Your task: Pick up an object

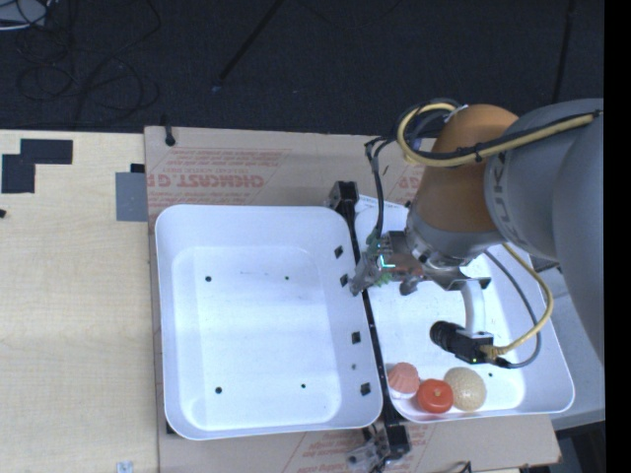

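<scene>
Red object (435,395) was logged in the right bin's (414,328) near corner, pressed between pink object (402,377) and beige object (465,387). Gripper (399,276) hung near the bin's left wall, well apart — its state could not be told. Risk judged: crowded neighbours and the rim could be struck, spoiling a grasp.

Left bin (256,323) floor open — arm (523,185) over right bin (537,372), three round pieces (435,395) along its near rim

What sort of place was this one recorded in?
Probably a robotics lab's grasping test bench: a grey industrial arm reaches over a white right bin beside a white left bin, both on a cardboard sheet, with loose cables on the dark floor behind.
</scene>
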Robot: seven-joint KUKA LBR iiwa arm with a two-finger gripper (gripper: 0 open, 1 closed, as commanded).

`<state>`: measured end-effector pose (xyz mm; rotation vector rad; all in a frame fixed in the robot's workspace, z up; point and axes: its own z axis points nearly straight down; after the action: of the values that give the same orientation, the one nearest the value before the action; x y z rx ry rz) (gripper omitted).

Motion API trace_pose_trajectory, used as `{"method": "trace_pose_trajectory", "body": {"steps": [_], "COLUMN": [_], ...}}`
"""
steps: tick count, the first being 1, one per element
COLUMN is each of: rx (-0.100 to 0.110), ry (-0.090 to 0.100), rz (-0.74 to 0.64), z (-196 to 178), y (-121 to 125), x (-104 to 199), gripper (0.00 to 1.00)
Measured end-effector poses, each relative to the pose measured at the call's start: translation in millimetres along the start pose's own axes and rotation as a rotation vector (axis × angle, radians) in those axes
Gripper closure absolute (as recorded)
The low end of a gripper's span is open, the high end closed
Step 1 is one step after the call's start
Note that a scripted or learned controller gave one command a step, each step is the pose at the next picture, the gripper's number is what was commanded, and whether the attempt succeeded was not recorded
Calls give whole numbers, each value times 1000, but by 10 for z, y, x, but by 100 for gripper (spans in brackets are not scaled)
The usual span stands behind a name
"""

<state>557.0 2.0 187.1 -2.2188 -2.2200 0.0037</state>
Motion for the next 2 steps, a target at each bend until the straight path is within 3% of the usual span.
{"method": "trace_pose_trajectory", "body": {"steps": [1,2], "rx": [2,3], "ry": [1,0], "rz": [-1,-1], "z": [-97,-93], "y": [1,-1], "x": [-3,-4], "gripper": [100,0]}}
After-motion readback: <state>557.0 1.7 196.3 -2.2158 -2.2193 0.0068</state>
